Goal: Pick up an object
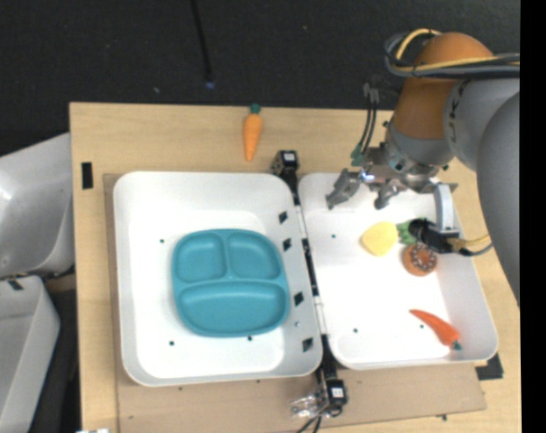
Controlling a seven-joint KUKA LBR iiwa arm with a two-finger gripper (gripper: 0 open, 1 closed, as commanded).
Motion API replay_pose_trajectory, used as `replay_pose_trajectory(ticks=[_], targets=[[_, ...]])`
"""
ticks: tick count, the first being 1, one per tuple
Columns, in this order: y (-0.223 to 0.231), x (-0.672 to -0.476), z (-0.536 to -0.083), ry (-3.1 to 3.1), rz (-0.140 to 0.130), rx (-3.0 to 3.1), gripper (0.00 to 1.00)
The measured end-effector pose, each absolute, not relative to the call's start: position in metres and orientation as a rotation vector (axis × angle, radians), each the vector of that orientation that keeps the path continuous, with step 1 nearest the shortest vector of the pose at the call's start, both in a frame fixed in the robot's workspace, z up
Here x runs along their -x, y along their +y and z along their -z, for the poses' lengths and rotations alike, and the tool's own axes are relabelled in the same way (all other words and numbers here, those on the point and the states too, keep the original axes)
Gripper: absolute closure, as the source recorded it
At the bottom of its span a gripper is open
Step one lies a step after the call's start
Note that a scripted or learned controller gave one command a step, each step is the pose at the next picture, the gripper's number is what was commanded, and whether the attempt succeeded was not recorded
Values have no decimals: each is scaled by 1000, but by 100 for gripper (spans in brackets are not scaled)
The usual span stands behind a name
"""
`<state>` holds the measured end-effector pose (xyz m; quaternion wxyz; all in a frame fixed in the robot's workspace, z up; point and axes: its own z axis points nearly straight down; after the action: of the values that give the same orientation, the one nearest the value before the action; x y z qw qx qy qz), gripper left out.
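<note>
Hand [367, 190] apparently open, holding nothing, above right bin [372, 332], near yellow lemon [378, 239]

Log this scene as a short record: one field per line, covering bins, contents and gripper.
left bin: holds a teal divided plate
right bin: yellow piece, round brown item, red-orange chili
bench: toy carrot, outside the bins
gripper: above the right bin's far edge, holding nothing, fingers spread
</note>
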<state>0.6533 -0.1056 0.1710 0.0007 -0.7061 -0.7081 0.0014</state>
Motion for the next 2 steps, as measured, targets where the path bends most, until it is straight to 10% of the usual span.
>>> replay_pose_trajectory(ticks=[2], targets=[[-117,-648,-101,-2221,-3,2224,0]])
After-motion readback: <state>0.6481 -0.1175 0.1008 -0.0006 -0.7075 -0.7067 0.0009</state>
